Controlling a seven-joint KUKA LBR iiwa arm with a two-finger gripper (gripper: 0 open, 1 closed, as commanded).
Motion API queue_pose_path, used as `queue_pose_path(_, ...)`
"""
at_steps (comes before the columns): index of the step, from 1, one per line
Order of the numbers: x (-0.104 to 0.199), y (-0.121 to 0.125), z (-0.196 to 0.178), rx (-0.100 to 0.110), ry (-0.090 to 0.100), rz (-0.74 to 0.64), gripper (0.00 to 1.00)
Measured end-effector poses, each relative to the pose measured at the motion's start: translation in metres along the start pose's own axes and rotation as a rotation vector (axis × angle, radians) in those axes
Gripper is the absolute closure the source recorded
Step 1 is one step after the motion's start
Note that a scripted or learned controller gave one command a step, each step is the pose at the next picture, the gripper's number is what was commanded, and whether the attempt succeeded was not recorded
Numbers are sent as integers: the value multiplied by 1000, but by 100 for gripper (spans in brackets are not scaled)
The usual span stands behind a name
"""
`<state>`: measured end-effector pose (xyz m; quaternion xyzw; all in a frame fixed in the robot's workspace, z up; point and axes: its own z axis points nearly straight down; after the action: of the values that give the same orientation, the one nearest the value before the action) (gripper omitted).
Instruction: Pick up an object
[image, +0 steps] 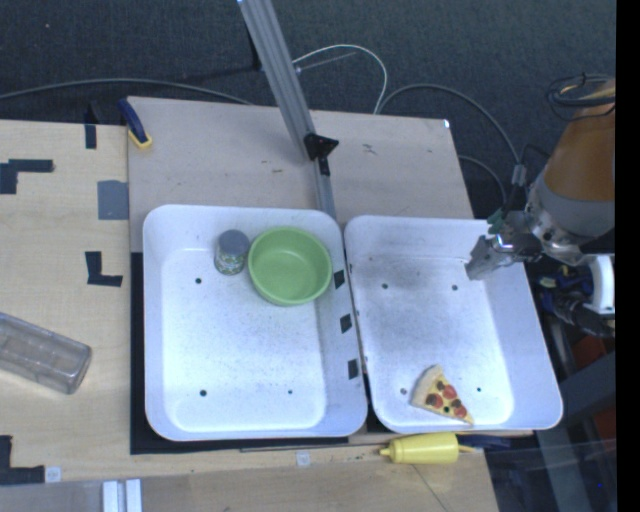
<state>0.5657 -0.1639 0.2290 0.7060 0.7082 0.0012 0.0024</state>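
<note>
Altogether: two bins; left bin (170, 400) with one green bowl (290, 265), one grey cup (231, 251); right bin (520, 330) with one pizza slice (440, 393); end effector (487, 255) upper right, grip state unclear.

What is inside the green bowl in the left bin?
The green bowl shows a bare green interior with nothing lying in it. A small grey can stands beside it on the left bin. The bin floor under the bowl is covered.

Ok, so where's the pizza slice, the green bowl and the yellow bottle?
Toy pizza slice with red toppings (441, 393): camera view, middle of the slice.
Round green plastic bowl (289, 264): camera view, inside bottom of the bowl.
Yellow plastic squeeze bottle (424, 449): camera view, middle of its body.
</note>
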Motion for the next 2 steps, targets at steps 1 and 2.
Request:
queue_pose_path(1,0,1,-15,4,1,1,100)
queue_pose_path(2,58,5,-14,6,3,-4,100)
